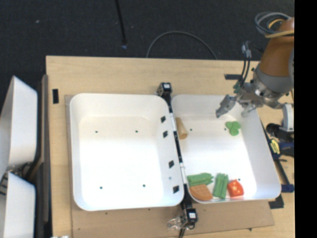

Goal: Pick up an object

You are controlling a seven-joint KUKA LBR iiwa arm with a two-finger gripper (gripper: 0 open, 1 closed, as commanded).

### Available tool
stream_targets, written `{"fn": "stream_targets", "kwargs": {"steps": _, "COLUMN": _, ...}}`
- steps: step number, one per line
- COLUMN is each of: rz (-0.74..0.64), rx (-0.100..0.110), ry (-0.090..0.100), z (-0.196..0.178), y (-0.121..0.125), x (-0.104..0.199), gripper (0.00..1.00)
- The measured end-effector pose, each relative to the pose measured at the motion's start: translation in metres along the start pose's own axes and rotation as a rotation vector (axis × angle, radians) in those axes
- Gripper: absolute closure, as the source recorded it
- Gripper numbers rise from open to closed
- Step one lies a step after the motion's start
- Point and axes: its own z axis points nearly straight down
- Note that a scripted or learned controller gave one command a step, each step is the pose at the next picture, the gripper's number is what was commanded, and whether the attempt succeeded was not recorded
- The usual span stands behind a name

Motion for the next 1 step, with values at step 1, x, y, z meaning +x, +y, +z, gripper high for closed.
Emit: {"fn": "stream_targets", "kwargs": {"steps": 1, "rz": 0.007, "rx": 0.012, "ry": 0.001, "z": 0.1176, "y": -0.0658, "x": -0.0427, "gripper": 0.00}}
